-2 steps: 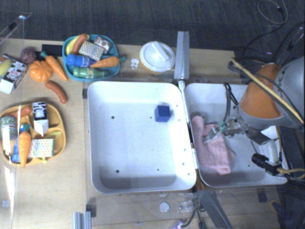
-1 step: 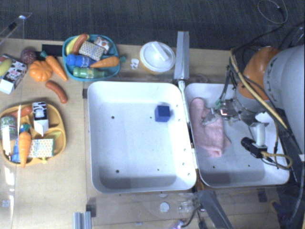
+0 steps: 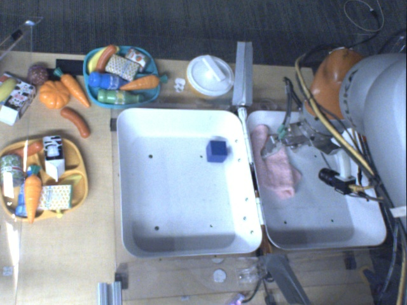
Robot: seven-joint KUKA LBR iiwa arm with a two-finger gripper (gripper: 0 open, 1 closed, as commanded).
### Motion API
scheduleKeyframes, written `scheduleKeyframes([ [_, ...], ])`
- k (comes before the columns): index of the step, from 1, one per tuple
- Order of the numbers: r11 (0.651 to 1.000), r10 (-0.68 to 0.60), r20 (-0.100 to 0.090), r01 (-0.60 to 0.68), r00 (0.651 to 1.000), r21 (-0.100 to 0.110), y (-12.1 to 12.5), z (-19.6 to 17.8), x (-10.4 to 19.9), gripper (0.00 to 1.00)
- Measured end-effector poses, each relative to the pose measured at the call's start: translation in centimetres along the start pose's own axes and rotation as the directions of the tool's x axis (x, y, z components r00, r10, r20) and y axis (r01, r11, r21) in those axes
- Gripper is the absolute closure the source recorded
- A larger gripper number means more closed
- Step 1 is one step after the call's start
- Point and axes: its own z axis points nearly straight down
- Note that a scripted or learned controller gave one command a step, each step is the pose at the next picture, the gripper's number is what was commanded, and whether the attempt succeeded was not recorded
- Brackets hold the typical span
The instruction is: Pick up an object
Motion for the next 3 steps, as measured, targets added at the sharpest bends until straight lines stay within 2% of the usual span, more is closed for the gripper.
scheduleKeyframes([
  [1, 0.997, -0.074, -0.001, 0.074, 0.997, -0.003, -3.7, -0.1, -0.5, 0.0],
  [2, 0.996, -0.09, 0.0, 0.09, 0.996, -0.002, 0.6, 0.0, -0.2, 0.0],
  [3, 0.979, -0.201, -0.001, 0.201, 0.979, -0.001, -5.7, -0.1, -1.3, 0.0],
])
